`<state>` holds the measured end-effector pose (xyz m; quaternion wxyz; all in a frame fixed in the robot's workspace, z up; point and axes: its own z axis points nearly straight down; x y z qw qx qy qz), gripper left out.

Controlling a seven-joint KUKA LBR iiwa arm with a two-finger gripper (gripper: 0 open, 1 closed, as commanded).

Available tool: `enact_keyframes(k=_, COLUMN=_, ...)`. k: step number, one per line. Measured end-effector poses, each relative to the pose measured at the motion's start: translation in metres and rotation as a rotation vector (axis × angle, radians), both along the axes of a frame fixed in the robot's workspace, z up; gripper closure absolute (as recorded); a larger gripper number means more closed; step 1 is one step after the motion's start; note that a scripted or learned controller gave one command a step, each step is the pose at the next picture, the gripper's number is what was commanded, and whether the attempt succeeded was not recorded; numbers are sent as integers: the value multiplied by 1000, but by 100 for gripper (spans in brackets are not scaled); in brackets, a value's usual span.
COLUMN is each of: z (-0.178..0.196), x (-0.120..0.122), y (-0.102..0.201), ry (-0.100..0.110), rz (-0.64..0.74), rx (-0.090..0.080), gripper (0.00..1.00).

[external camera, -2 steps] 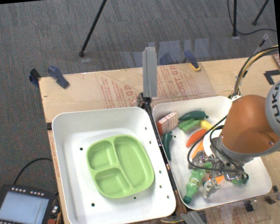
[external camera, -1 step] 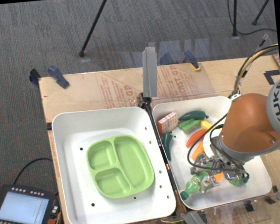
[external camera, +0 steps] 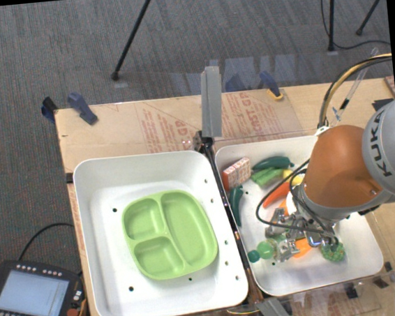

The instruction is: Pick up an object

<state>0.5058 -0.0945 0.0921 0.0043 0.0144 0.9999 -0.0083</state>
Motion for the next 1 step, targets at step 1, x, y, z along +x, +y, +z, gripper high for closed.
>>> enact_keyframes(k=1, z=-5, x=-2, y=12, ry=9, rz=9, rx=18, gripper=0)
